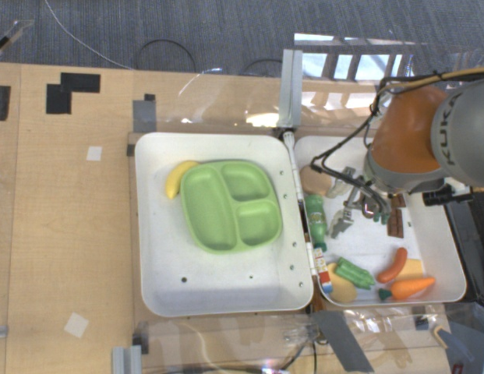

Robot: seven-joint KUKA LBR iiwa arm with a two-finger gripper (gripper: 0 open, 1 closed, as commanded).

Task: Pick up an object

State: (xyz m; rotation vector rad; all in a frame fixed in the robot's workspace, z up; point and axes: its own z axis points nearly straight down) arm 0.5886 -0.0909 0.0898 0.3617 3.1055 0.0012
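Objects sit in the right bin [452, 244]: green bottle [316, 223] along its left wall, green pepper [354, 273], red sausage [393, 264], orange carrot [412, 287], yellowish piece [342, 289] at the near edge, brown bar [395, 216] by the arm. Pincer [345, 218] hangs over the bin middle, beside the bottle, nothing seen between its fingers; open or closed, can't tell. Left bin [160, 279] holds a green divided plate [228, 205] with a banana [178, 178] touching its far-left rim. Both bins on the tabletop [62, 232].
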